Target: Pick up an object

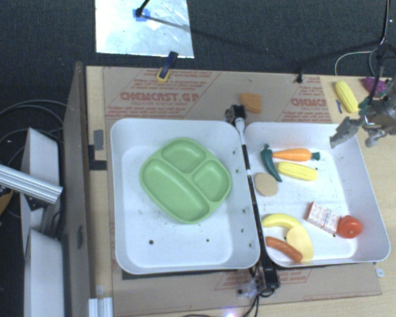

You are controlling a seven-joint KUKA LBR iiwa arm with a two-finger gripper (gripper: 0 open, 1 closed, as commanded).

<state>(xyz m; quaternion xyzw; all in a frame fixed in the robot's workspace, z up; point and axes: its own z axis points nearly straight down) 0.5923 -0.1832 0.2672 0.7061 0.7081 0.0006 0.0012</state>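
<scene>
green plate (185,180), orange carrot (292,154), red tomato (349,227).

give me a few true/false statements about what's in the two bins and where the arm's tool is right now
1. The green divided plastic plate lies in the left white bin. True.
2. The orange toy carrot lies in the left bin. False: it lies in the right white bin, just above the yellow toy corn cob.
3. The tool hangs over the right bin's upper right corner. True.
4. The tool grips the red toy tomato. False: the tomato lies low in the right bin, far from the tool.
5. The yellow toy banana lies outside both bins. False: it lies in the right bin, beside the red-orange toy sausage.
</scene>
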